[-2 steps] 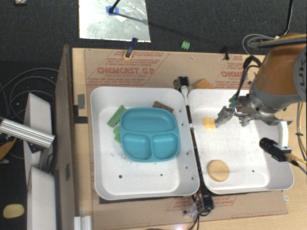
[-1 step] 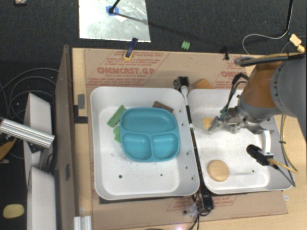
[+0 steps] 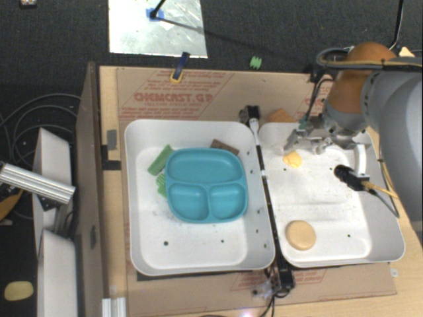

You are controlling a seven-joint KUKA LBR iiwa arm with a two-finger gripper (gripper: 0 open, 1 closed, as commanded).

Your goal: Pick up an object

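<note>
In the right bin a small yellow piece lies near the back left corner. A round tan disc rests near that bin's front left. My gripper hangs low over the back of the right bin, just above and to the right of the yellow piece. I see nothing held in it. The left bin holds a blue divided plate. A green strip and a brown block poke out from behind the plate.
The grey arm comes in from the right over the right bin's back edge. A small orange piece lies on the cardboard behind the bins. The ridge between the two bins runs just left of the yellow piece.
</note>
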